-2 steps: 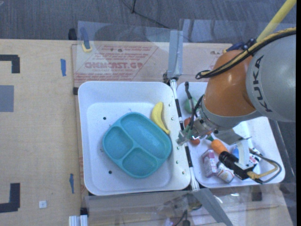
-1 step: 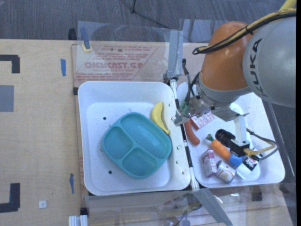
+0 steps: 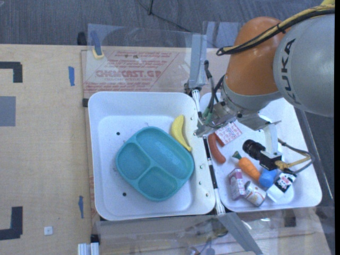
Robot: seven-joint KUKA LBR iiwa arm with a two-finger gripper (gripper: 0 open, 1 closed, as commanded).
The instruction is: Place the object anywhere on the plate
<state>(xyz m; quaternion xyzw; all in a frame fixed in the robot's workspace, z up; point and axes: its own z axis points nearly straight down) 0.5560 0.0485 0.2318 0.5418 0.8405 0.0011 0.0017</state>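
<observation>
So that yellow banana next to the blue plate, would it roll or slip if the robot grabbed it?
The banana looks like smooth moulded plastic, so it is probably stiff, light, and a bit slippery between fingers. Its curved shape likely makes it rock or pivot rather than roll far. It lies against the blue plate near the bin wall, so a push may just wedge it.
</observation>
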